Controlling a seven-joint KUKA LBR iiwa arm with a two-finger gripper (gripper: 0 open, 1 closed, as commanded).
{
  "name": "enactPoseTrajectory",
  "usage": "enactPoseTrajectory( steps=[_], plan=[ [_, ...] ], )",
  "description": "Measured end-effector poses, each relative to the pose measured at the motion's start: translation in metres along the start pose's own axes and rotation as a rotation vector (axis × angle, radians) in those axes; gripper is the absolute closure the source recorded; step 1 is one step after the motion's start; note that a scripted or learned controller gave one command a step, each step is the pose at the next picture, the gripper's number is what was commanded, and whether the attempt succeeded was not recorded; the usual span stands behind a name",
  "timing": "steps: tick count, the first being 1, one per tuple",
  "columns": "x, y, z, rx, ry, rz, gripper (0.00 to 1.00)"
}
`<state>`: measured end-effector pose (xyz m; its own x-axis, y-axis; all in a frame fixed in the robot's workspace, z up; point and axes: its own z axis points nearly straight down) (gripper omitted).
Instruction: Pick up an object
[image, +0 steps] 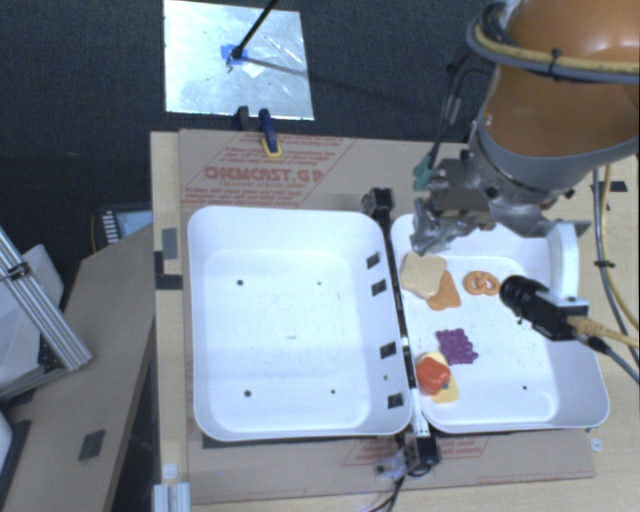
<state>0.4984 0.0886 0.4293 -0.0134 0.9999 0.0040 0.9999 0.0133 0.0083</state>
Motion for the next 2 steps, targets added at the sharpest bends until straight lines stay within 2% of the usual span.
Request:
enactPoseTrajectory(
  steps=[1,2],
  plan=[
    [0.048,-0.011,-0.042,0.002,-0.001,0.004,1.0],
    [0.126,-0.011,-0.014,0.008,-0.003,0.003,1.0]
  ],
)
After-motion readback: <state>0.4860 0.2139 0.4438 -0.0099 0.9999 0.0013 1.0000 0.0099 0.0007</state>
